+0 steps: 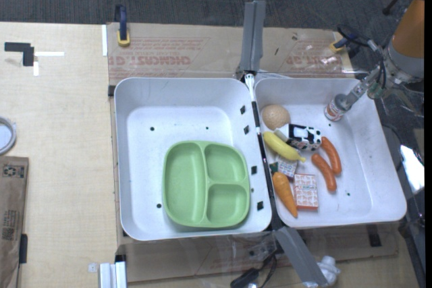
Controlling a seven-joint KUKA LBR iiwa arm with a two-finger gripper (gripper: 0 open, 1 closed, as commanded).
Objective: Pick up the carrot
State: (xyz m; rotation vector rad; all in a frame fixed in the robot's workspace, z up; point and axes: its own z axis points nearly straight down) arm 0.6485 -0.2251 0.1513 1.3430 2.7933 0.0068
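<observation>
The carrot (284, 193), orange and tapered, lies in the right bin (364, 202) close to its left wall, near the front. It points toward the front edge, next to a small printed card box (306, 190). My gripper (335, 108) hangs over the far right part of the same bin, well away from the carrot and behind it. The grey arm with its orange band (409, 34) reaches in from the right.
Beside the carrot the right bin holds a banana (281, 146), a beige round piece (275, 116), a black-and-white toy (305, 137) and two orange-red sausage shapes (328, 160). A green divided plate (206, 183) lies in the left bin (135, 145).
</observation>
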